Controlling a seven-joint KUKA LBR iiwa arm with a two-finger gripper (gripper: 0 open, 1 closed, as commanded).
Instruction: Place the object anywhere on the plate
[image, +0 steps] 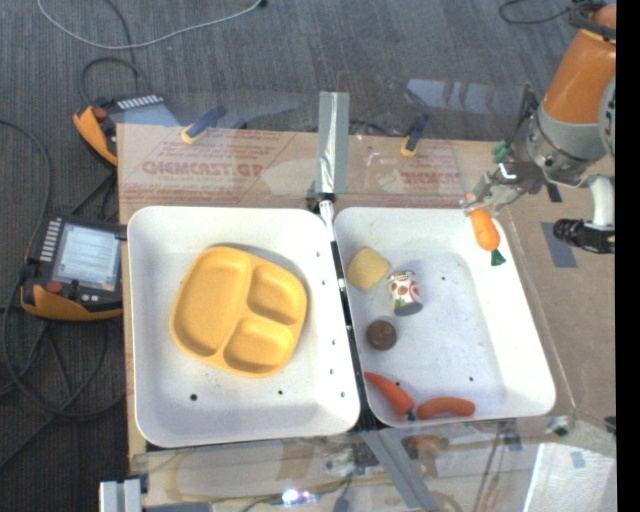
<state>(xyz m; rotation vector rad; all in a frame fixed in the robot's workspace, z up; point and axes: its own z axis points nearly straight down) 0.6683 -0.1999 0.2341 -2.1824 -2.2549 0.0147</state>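
Orange toy carrot (485, 231) pinched in tool (483, 203), hanging over far right corner of right bin (520, 330). Carrot likely light, stiff plastic, slick; grip sits at upper end, green tip down. Yellow plate (240, 309) lies well apart in left bin (150, 300). Left in right bin: round brown piece (381, 334), pale lump (368, 267), small patterned cup (404, 292). Finger detail small, hard to read; arm cut off at right.

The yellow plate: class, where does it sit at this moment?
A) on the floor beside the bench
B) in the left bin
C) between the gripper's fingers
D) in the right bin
B: the yellow plate lies flat in the left bin, while the small food items sit in the right bin.
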